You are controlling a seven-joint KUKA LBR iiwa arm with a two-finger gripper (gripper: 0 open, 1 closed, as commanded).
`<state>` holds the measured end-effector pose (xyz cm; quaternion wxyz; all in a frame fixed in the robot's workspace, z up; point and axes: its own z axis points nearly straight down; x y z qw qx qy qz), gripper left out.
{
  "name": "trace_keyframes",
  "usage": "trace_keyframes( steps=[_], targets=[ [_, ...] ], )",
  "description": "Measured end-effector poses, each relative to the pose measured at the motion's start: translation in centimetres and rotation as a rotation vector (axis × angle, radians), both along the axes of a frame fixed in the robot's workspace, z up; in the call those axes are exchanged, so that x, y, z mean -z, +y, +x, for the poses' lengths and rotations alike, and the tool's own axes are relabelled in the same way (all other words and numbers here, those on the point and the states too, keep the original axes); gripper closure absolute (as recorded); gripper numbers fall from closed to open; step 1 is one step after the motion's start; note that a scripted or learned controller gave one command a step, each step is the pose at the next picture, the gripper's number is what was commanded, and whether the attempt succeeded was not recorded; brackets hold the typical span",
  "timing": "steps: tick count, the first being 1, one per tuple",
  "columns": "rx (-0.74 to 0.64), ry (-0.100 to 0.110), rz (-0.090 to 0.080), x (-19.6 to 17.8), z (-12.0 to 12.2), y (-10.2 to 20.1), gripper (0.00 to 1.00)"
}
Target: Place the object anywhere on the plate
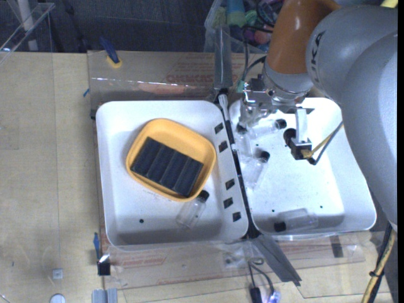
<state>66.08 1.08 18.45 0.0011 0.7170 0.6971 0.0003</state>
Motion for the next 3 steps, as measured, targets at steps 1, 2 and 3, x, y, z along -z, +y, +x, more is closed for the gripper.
trace_keyframes(
  steps=[1, 2, 3],
  targets=[
    [-0.093, -0.001, 0.000, 0.0, 0.6, 4.4, 1.00],
    [-0.251, 0.004, 0.002, 5.5, 0.5, 15.5, 1.00],
    [-0.406, -0.001, 0.001, -2.4, -1.9, 19.2, 1.00]
  ],
)
